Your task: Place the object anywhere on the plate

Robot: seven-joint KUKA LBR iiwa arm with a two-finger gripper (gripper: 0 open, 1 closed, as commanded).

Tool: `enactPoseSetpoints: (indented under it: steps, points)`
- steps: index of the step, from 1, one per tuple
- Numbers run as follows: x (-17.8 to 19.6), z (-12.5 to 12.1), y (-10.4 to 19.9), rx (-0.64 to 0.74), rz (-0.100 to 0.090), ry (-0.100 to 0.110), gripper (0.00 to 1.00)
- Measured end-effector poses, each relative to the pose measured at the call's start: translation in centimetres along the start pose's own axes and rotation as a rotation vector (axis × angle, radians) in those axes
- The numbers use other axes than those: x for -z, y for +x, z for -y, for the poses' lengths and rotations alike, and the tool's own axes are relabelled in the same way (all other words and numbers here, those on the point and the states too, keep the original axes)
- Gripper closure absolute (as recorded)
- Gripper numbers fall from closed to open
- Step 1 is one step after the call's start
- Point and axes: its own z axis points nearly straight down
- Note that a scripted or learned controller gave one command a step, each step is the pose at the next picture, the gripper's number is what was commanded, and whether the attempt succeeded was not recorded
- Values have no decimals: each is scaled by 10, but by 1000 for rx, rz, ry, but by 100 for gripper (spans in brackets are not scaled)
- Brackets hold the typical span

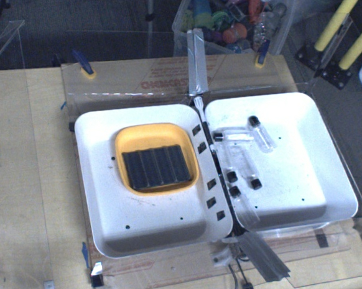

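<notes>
Black and ridged, the flat object [156, 166] lies square on the yellow plate [152, 132], its edges inside the rim. The plate rests mid-left bin [106, 227], a little toward 12 o'clock. In the right bin [307, 162], clear capped tubes [258, 134] lie toward 10 o'clock, on a pale worktop [22, 184]. Whether the tool is spread or pressed together I cannot tell.
</notes>
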Motion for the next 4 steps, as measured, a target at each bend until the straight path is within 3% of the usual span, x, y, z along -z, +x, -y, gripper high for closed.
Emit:
enactPoseSetpoints:
  steps: [1, 2, 4]
  points:
    - [-9, -1, -2, 396, -4, -1, 100]
    - [20, 0, 0, 733, 1, -1, 100]
    - [19, -14, -20, 1474, 1, -3, 100]
